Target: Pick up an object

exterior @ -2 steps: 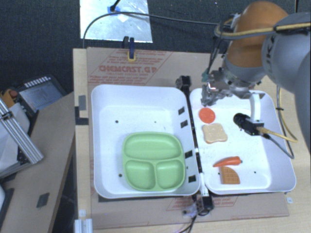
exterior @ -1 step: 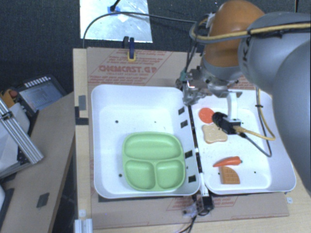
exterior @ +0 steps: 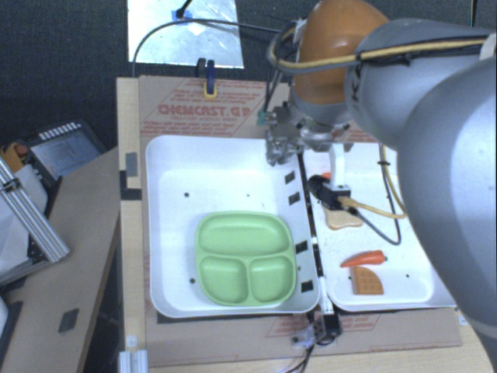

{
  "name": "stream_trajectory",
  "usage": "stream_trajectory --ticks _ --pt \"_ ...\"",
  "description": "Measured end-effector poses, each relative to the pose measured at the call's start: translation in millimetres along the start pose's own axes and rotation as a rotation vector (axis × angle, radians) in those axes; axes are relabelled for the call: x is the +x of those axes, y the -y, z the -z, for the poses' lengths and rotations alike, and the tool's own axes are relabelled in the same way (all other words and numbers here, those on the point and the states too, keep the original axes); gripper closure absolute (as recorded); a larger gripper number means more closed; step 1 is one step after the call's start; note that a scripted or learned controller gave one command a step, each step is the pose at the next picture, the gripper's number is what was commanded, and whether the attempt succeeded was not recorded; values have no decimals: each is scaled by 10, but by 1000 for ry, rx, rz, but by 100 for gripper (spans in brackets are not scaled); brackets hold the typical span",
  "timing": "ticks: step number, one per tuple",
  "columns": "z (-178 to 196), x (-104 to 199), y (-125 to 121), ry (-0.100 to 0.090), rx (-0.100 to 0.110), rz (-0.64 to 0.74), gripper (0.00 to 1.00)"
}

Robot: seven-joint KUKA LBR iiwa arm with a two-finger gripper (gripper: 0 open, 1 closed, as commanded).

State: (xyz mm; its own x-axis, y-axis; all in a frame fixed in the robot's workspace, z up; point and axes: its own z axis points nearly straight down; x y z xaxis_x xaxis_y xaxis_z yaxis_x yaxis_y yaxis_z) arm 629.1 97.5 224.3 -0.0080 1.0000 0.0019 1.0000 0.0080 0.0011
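Glossy white left bin [exterior: 167,208] holds smooth three-compartment green tray [exterior: 246,258].

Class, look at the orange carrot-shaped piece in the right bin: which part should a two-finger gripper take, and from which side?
Grip the carrot across its narrow middle, coming straight down from above. It lies flat and long, roughly left to right, with bare bin floor on both long sides for the fingers.

A green divided plate [exterior: 246,258] is seen lying in the left bin [exterior: 167,208]. An orange carrot [exterior: 363,259] and a tan waffle [exterior: 367,284] are seen in the right bin [exterior: 411,274], beneath the arm [exterior: 419,107].
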Motion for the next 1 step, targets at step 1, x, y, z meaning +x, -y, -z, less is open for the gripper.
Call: stream_trajectory --ticks 1 --pt "6 -24 -1 1 0 -3 0"
